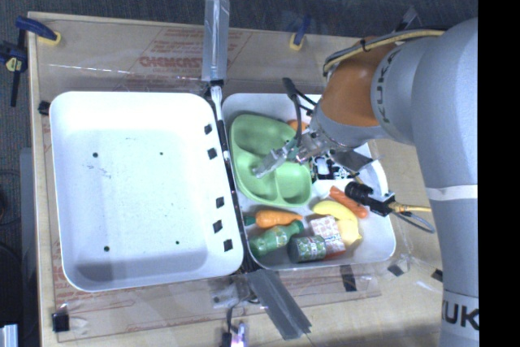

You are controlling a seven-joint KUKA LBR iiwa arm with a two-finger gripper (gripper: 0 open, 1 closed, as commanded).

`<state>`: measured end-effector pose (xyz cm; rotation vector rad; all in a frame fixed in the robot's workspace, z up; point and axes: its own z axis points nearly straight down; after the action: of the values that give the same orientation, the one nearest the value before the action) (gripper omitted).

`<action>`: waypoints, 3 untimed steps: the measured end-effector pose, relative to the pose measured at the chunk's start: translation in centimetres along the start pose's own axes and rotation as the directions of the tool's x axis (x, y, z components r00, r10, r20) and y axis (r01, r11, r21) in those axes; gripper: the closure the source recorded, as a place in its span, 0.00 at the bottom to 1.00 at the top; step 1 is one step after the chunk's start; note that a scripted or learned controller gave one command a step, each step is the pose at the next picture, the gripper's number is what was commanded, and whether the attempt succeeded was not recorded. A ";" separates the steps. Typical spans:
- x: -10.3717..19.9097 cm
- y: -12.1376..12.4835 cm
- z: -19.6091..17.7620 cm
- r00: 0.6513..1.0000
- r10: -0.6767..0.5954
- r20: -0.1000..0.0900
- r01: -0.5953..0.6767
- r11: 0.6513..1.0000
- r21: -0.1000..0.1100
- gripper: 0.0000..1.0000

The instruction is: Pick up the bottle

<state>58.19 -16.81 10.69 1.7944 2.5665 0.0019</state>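
Nearest the camera, along the front edge of the right bin (382, 249), lie two bottles on their sides. One is a green bottle (275, 240) with a green cap and a pale label, too small to read. Just right of it, touching, is a darker bottle (315, 248) with a red-and-white label whose writing cannot be made out. Behind the green bottle sits an orange carrot-shaped piece (276, 218), and right of the darker bottle a yellow banana-like piece (344, 220). Farther back in the same bin rests a green divided tray (268, 162). Over that tray hangs the end effector (276, 160), metallic and low; whether its fingers are spread or closed cannot be told, and nothing is seen between them. Left of the right bin stands the left bin (130, 191). On the desk (122, 61) beyond it, faint red mirrored lettering shows through, unreadable.
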 end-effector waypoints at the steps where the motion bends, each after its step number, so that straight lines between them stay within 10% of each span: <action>1: 0.3 0.3 -1.2 1.000 -0.013 -0.006 0.013 1.000 -0.001 1.00; 2: 2.3 1.0 0.0 0.997 0.072 0.017 -0.072 0.997 -0.005 1.00; 3: 8.8 6.0 -8.3 0.946 0.323 -0.005 -0.323 0.946 0.016 1.00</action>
<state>60.74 -6.41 18.98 2.2009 2.2493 -0.0074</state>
